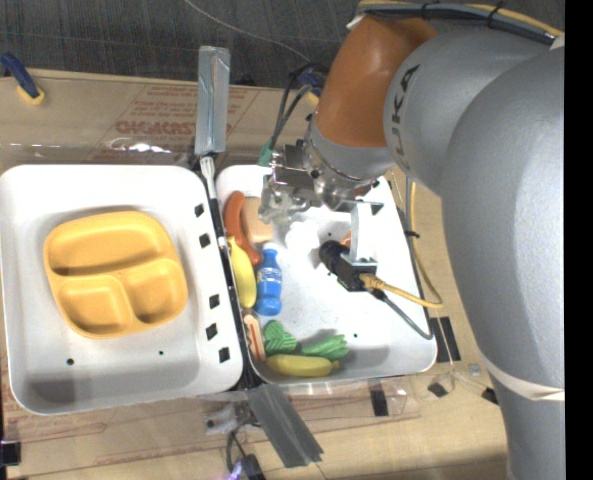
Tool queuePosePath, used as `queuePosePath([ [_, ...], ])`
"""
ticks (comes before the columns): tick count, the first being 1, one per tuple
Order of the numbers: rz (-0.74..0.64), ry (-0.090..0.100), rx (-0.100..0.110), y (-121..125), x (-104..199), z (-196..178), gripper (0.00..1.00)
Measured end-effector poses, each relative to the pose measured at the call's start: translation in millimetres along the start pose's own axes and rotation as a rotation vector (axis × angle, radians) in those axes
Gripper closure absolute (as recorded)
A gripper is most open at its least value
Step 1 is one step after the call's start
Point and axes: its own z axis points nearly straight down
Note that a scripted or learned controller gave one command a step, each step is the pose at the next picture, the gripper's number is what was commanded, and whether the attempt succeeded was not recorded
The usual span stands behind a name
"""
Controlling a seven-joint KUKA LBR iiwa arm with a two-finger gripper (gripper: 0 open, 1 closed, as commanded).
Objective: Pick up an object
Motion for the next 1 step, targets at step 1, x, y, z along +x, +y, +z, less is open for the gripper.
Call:
queuePosePath([
  [1, 0.004, -0.004, 0.008, -1.4, -3.1, 4.0, 0.00],
])
